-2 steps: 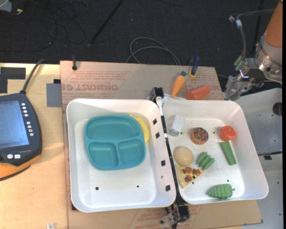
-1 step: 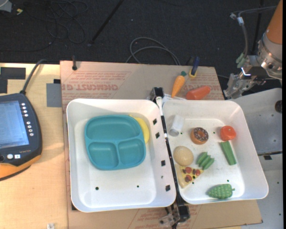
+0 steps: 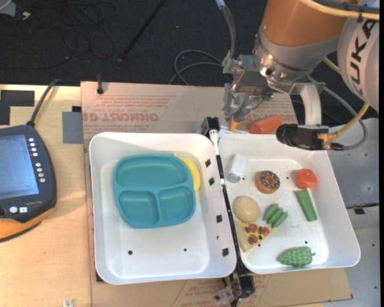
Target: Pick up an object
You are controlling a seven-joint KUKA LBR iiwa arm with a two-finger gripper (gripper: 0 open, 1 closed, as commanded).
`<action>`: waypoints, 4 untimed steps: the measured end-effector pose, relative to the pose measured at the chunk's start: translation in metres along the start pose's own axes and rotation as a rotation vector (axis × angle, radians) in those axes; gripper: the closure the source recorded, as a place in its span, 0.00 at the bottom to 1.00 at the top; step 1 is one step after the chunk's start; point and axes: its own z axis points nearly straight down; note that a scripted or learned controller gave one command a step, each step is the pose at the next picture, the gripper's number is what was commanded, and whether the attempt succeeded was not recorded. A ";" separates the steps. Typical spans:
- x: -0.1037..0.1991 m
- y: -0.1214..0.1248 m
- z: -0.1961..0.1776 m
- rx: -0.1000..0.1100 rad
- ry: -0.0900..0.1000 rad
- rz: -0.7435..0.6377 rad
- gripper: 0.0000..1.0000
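Gripper raised above right bin's far rim; finger state unreadable, seemingly nothing held; pick apparently outstanding.

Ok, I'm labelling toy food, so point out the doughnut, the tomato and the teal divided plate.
doughnut [image 3: 267, 181], camera view, chocolate-glazed top.
tomato [image 3: 306, 178], camera view, red middle.
teal divided plate [image 3: 155, 190], camera view, central ridge.

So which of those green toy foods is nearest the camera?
The bumpy green bunch at the right bin's front edge; the green stick and green pods lie farther back.
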 end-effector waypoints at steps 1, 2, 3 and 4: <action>-0.008 0.000 -0.007 0.006 -0.006 0.011 1.00; 0.020 -0.044 -0.136 -0.009 -0.002 0.012 1.00; 0.021 -0.042 -0.136 0.009 -0.007 0.007 1.00; 0.023 -0.042 -0.145 0.013 -0.008 0.000 1.00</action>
